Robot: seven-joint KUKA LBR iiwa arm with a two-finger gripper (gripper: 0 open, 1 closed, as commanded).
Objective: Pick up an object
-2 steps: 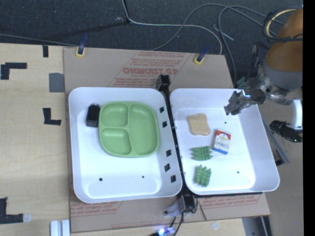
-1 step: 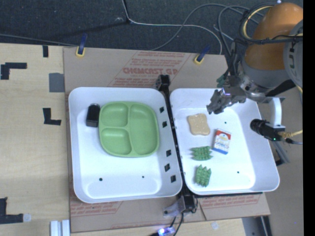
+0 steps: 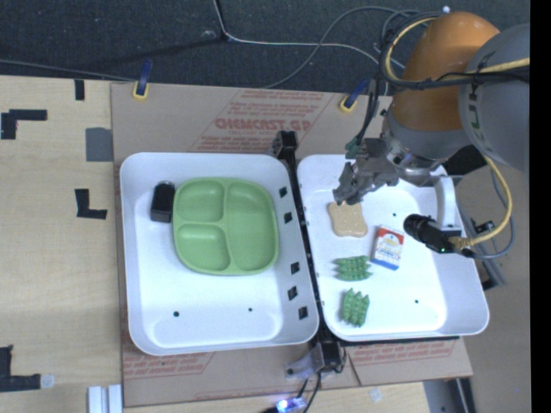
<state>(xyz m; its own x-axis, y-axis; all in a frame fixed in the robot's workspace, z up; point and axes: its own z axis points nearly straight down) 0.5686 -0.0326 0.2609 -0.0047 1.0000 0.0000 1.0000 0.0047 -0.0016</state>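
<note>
Hovering just above the tan toast-shaped toy (image 3: pixel 348 220) in the right bin (image 3: pixel 456 312), the tool (image 3: pixel 350 192) gives no clear sign of its opening. The toy looks light, stiff and flat; pinch across its narrow sides.

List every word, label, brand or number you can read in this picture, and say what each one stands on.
"CHEMCAST GP": red print on the brown sheet under the bins, partly legible; the smaller red lines around it are too blurred to read.
Small box in the right bin: red, white and blue label, print too small to read.
Red print on the sheet's front edge: unreadable.
</note>
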